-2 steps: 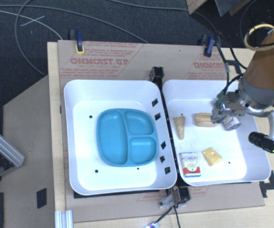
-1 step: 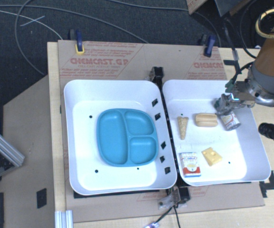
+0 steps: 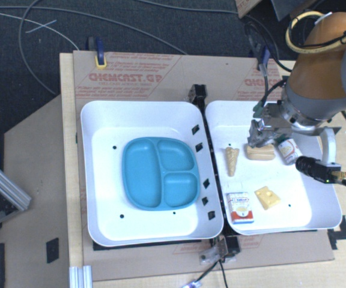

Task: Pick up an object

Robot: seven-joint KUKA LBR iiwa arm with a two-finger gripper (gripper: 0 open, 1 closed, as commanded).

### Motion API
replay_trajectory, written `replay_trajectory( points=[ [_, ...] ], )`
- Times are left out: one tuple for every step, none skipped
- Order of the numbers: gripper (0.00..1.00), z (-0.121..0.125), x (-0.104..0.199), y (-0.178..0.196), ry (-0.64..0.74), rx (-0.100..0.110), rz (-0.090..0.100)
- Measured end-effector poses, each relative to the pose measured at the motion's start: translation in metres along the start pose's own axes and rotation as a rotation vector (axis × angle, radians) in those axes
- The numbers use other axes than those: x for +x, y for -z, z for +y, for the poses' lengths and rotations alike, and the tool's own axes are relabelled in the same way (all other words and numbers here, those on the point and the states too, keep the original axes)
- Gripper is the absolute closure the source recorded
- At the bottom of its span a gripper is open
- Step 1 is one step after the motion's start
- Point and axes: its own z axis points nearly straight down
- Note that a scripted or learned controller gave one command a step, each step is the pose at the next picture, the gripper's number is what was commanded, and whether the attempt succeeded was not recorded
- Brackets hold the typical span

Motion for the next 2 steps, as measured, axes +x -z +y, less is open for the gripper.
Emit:
replay_trajectory(
  points=[
    [1.0,-0.006,0.06,-0.013,-0.001,0.003,0.0],
    [1.0,-0.002,0.109,-0.022,-0.002,0.002,-0.001]
  ],
)
